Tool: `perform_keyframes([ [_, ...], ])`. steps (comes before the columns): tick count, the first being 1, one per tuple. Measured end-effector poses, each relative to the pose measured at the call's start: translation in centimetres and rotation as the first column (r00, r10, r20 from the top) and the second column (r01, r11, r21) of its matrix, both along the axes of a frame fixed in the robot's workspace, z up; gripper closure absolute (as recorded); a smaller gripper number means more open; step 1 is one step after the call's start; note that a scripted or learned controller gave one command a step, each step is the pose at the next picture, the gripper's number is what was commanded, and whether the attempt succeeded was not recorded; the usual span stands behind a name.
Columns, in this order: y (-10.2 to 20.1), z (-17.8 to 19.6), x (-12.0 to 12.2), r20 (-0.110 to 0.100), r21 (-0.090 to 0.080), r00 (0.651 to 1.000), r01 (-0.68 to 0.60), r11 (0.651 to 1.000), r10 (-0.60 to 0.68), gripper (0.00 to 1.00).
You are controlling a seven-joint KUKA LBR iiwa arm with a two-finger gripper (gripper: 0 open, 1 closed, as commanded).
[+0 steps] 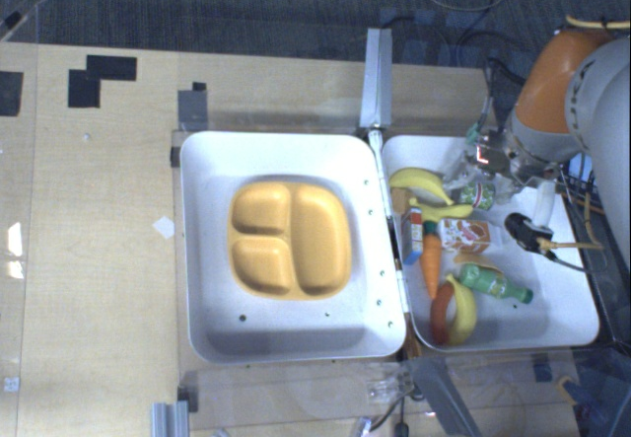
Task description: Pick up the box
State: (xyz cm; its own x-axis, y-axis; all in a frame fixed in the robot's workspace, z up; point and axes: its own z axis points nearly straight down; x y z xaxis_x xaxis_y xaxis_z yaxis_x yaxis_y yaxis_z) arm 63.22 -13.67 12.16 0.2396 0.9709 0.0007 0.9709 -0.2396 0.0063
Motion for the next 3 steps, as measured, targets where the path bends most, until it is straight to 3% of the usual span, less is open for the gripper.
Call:
perform_keyframes([
  [1, -1.7, 1.7, 1.4, 0.000, 0.000, 0.992, 0.125, 0.992, -0.125, 0.00],
  [2, -5.1, -3.1, 3.9, -0.008, 0.004, 0.990, 0.140, 0.990, -0.140, 0.00],
  [3, -2.5, 6.4, 3.8, 0.000, 0.002, 0.924, 0.382, 0.924, -0.382, 0.00],
])
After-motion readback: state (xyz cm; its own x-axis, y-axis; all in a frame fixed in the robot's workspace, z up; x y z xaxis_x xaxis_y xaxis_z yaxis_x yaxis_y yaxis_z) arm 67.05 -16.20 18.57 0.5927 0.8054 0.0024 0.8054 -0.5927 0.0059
